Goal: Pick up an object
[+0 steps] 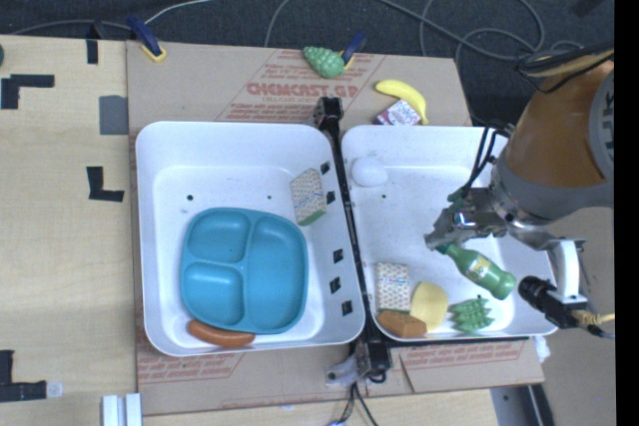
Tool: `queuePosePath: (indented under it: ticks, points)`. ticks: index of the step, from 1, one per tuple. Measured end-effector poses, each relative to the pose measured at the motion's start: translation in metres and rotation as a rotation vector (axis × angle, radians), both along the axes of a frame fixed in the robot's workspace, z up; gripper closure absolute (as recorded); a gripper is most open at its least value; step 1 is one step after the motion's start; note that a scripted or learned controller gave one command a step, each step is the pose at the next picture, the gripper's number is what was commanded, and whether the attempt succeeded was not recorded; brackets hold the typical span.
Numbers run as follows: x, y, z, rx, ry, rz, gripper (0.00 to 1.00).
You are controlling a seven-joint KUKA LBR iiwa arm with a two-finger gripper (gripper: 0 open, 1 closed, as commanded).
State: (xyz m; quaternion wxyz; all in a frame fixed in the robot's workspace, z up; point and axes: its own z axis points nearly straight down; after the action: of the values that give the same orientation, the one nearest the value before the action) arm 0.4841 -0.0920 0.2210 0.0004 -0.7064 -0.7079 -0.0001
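Green, with a yellow label, the bottle (481, 270) lies tilted in the right bin (399, 214), toward its right edge. The gripper (454, 229) hangs just over the bottle's upper end; whether it grips cannot be told. Along that bin's front edge sit a wrapped sandwich (392, 284), a yellow piece (430, 303) and a green toy (471, 314). A blue plate (245, 269) fills the left bin (165, 214).
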Motion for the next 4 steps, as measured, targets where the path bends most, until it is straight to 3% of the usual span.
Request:
queuePosePath:
  ticks: [1,2,3,4]
  points:
    - [0.073,0.023,0.003,0.000,0.000,0.000,1.00]
    - [0.089,0.067,0.023,0.000,0.001,0.000,1.00]
    - [0.105,0.104,0.009,-0.001,0.002,-0.001,1.00]
    - [0.091,0.051,0.006,-0.003,0.001,-0.003,1.00]
